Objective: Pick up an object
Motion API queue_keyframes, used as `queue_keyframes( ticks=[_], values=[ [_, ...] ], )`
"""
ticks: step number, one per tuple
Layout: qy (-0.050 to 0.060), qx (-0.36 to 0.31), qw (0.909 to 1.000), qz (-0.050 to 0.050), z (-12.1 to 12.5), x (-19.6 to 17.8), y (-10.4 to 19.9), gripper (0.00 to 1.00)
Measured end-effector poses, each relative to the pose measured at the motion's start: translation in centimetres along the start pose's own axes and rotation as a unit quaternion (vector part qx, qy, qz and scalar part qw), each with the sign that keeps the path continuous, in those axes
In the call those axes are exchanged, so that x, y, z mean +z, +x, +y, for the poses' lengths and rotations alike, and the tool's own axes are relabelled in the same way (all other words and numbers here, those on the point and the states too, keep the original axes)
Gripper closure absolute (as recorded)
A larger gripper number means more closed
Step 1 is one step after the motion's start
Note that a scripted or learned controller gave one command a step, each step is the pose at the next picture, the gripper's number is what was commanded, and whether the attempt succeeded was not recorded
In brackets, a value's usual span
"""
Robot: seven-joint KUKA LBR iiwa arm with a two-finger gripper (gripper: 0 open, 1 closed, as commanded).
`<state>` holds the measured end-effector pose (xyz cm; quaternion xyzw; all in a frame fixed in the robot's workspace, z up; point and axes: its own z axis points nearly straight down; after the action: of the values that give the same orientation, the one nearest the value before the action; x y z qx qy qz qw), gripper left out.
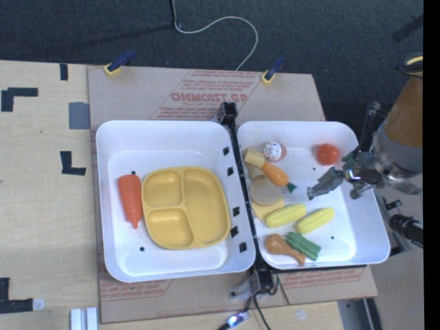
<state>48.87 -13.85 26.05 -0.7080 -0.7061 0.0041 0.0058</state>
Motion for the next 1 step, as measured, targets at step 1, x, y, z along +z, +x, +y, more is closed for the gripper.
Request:
queue_keyframes(
  ticks=[1],
  values=[
    [-0.006,-0.002,1.0000,-0.001,0.21,-0.60,0.02,0.00]
  ],
)
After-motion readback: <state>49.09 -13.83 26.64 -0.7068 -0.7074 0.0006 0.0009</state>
